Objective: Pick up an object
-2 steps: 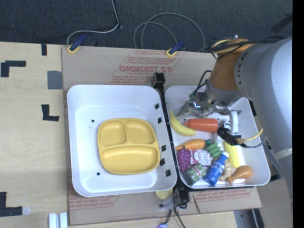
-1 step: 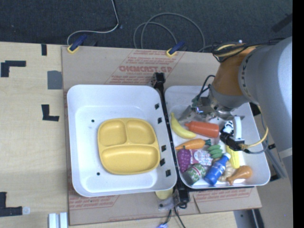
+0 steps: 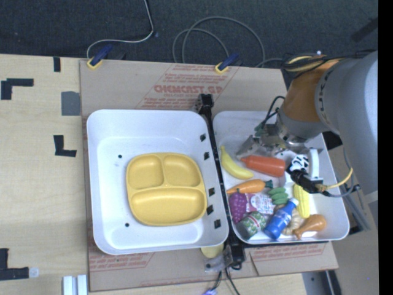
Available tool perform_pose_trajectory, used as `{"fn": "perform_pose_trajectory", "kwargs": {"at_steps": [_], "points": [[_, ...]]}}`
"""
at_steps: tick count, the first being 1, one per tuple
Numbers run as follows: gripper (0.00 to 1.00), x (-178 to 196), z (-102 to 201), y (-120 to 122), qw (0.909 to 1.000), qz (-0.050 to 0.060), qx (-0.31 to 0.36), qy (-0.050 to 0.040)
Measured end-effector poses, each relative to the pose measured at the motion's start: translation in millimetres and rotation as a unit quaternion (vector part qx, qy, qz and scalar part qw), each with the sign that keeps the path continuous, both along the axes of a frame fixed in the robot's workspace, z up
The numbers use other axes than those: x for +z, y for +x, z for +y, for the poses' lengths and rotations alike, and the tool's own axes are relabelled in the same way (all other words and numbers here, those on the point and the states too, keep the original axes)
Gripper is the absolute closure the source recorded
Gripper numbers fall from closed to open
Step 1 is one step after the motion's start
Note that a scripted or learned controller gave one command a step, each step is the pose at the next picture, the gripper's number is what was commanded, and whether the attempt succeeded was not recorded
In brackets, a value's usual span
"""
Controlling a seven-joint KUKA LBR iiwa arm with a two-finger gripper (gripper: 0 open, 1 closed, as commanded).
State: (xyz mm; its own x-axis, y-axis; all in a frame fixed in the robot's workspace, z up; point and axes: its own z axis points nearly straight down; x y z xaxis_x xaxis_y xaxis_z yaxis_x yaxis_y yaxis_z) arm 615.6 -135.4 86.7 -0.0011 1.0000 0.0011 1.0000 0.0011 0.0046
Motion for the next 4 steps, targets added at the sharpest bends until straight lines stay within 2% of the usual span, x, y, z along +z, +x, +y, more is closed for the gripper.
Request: {"fn": "perform_pose_trajectory", "kwargs": {"at_steps": [1, 2, 3, 4], "points": [[0.00, 2.1, -7.8, -81.1, 1.0000, 0.000, -0.001, -0.0014], [0.00, 50.1, -82.4, -125.7, 1.0000, 0.002, -0.004, -0.0029], [0.00, -3.3, -53.9, -58.4, 1.0000, 0.001, 0.002, -0.0016], [0.00, 4.8, -38.7, -103.5, 1.0000, 0.004, -0.001, -0.0002]]}}
